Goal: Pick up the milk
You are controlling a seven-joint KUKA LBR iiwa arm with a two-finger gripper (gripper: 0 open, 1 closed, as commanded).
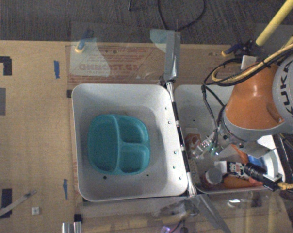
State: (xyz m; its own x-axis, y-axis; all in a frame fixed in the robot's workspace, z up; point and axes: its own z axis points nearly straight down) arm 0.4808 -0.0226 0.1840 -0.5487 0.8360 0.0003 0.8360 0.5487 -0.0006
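Scanning from the left, you have the left bin [83, 130] on the bench, and a teal divided plate [118, 143] lies flat in the middle of it. Cross the seam where the two bins meet and you reach the right bin [189, 101], where things get crowded. A small brown item [192, 141] sits just inside its left wall, and a grey-capped container [213, 175] stands near its front edge. Next to that lies an orange object [237, 181].

The arm [255, 106] leans in from the right, its orange band covering much of this bin, and the gripper [208, 147] hangs low over the clutter, close to the brown item. You cannot tell from this angle whether it is spread or pressed together, and nothing shows clearly in its grasp.

Further right, a white carton with blue on it [268, 161], which looks like the milk, lies tilted by the bin's right side. It is partly under the arm, to the right of the gripper and apart from it.
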